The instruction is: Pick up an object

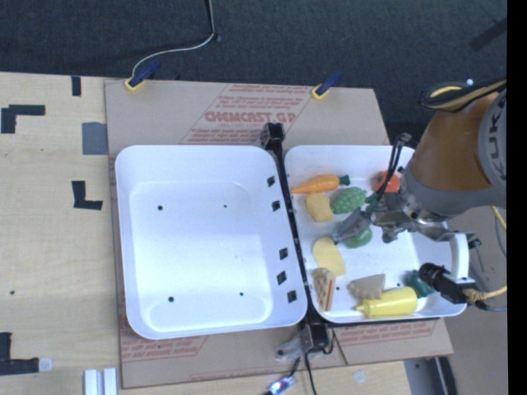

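Left bin (pixel 198 245): bare white floor with nothing to pick; it shares a dividing wall with the right bin (pixel 375 159).
Carrot (pixel 314 185): lies flat just past that wall, its green tip toward the arm, near the top of the right bin.
Yellow pieces: one lump (pixel 319 206) under the carrot, a second (pixel 328 257) lower down; both sit close to the claw's path and could be knocked aside.
Striped stick (pixel 323 288): rests at the bottom left of the right bin, near the wall.
Green vegetable (pixel 350 199): the likely target, touching or nearly touching the claw tip.
Claw (pixel 356 225): low among the toys; whether it is spread, closed or pinching anything cannot be told from this slanted view.
Tan piece (pixel 367 286) and yellow bottle (pixel 389 304): along the bottom edge, apart from the claw.
Arm (pixel 453 151): leans in over the bin's right side.
Risk: the toys are crowded, so the claw may nudge a neighbour, catch two things, or close on an edge and slip off.
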Controlling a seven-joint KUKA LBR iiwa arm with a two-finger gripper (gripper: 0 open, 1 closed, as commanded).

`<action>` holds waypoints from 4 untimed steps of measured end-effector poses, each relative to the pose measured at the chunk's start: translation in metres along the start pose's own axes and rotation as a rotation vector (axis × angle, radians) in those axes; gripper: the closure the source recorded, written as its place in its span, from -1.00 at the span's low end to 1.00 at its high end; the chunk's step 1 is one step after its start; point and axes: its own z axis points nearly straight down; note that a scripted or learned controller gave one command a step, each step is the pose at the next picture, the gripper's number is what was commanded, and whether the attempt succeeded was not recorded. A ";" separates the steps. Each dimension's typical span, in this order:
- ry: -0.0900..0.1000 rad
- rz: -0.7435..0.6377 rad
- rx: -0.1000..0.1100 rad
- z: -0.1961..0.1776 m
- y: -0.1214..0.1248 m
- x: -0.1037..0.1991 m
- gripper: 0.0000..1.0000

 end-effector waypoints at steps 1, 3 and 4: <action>0.001 0.000 0.009 0.116 0.005 -0.004 -1.00; -0.001 -0.001 -0.002 0.106 0.050 0.008 1.00; -0.001 0.002 -0.004 0.115 0.004 0.007 1.00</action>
